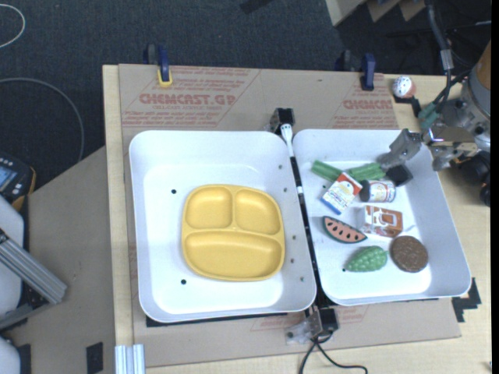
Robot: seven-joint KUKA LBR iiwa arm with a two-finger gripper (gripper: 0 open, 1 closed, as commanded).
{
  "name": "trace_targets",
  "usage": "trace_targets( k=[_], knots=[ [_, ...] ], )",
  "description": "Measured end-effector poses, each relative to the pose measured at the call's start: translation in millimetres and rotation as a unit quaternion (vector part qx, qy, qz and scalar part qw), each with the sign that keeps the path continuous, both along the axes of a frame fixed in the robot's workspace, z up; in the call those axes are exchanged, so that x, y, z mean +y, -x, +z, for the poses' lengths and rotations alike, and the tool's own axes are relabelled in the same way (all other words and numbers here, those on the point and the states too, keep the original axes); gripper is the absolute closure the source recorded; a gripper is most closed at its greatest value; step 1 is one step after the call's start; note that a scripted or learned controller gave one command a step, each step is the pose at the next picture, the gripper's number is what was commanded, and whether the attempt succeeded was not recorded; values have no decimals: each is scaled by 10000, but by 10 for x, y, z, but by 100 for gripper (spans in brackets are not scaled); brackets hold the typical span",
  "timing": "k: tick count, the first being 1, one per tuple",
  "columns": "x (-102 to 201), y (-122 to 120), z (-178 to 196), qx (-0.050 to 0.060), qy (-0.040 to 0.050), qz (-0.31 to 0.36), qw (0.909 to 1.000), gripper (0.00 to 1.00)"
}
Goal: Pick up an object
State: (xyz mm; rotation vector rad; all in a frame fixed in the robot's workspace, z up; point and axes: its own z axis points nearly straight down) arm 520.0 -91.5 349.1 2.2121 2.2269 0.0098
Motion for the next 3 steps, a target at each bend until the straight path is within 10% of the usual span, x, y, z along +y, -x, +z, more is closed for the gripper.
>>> trace_targets(
  k=[1,2,3],
  knots=[
    [-37,-30,51,13,17,-26,10000,100],
    [734,431,-738,92,-6,2,10000,100],
    [1999,400,520,-42,-26,54,10000,100]
  ],
)
